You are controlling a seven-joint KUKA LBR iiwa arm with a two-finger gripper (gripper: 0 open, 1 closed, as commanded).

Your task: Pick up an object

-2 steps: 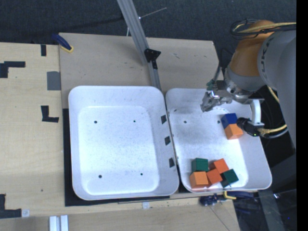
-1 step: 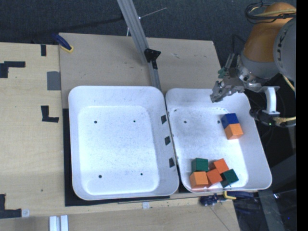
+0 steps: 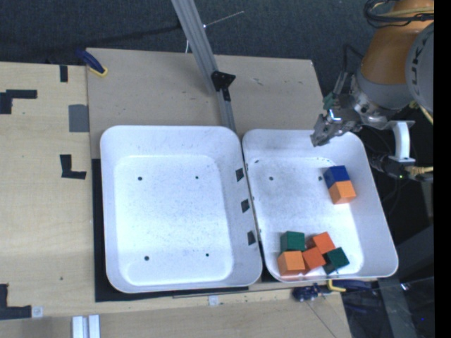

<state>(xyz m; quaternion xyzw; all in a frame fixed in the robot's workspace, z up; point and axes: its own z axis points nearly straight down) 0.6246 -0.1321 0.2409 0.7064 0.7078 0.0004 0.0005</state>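
The grey arm with its orange band [image 3: 394,48] reaches in from the right, and its two-finger gripper [image 3: 323,135] hangs over the far right corner of the right-hand shallow white plastic bin [image 3: 282,153], well apart from every block; whether its jaws stand wide or narrow I cannot tell, as the tip is small and dark against the rim. In that bin, a blue cube [image 3: 337,174] sits touching an orange cube [image 3: 342,191] near the right wall. Toward the near edge lies a cluster of small blocks: a dark green cube [image 3: 292,241], an orange cube [image 3: 291,262] just in front of it, another orange block [image 3: 321,248] to their right, and a second dark green block [image 3: 337,259] beside that. The left-hand white bin [image 3: 169,210] lies alongside, on the pale wooden bench [image 3: 42,189], and a slanted grey metal bar [image 3: 197,34] crosses above
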